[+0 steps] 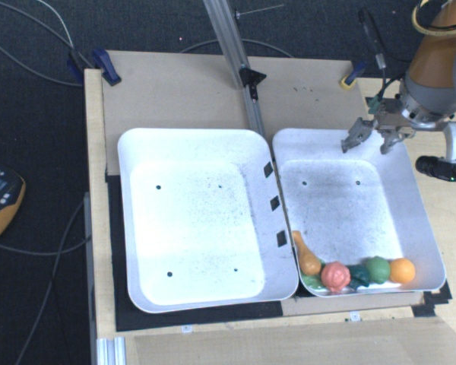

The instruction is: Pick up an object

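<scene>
White plastic, two shallow bins side by side on the table (175,90). Left bin (137,204): bare speckled floor. Right bin (410,196): all its contents bunched along the near edge.

Contents of the right bin, left to right along that edge:
- orange carrot-shaped piece (305,255), tilted, lying against the bin's left wall
- pink-red round fruit (335,275), touching the carrot piece's lower end
- small dark blue-green thing (359,275) between the pink fruit and the next; too small to name
- green round fruit (378,268)
- orange round fruit (402,271), just beside the green one, near the bin's near-right corner

Arm (435,59) comes in from the right, grey with an orange section above the wrist. Claw (372,138) sits over the far-right corner of the right bin, at the rim. Its two fingers are spread apart, nothing between them.

Claw and the row of fruit are well apart, at opposite ends of the same bin.

A metal rail (226,36) slants down from the top to the gap between the bins. Blue clamp (106,65) on the table's far-left corner.
</scene>
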### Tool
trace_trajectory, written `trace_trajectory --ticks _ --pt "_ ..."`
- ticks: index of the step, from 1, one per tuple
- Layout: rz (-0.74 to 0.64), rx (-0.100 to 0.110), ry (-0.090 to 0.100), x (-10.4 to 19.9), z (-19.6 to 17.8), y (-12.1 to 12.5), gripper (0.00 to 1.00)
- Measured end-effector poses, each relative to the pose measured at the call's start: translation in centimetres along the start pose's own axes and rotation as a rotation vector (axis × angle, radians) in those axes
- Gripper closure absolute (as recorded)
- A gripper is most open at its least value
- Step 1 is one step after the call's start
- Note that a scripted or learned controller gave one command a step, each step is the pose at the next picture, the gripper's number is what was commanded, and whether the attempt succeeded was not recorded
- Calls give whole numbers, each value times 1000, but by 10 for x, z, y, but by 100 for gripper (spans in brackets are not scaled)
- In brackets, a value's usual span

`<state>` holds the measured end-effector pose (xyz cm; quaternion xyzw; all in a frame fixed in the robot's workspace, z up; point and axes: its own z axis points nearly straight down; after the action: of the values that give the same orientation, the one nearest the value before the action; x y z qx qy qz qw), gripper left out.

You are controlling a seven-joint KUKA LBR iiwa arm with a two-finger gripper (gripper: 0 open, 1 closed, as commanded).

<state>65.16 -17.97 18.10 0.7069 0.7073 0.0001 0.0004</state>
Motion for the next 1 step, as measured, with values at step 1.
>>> trace_trajectory --ticks 1 --pt "0 0 0 0 0 0 0"
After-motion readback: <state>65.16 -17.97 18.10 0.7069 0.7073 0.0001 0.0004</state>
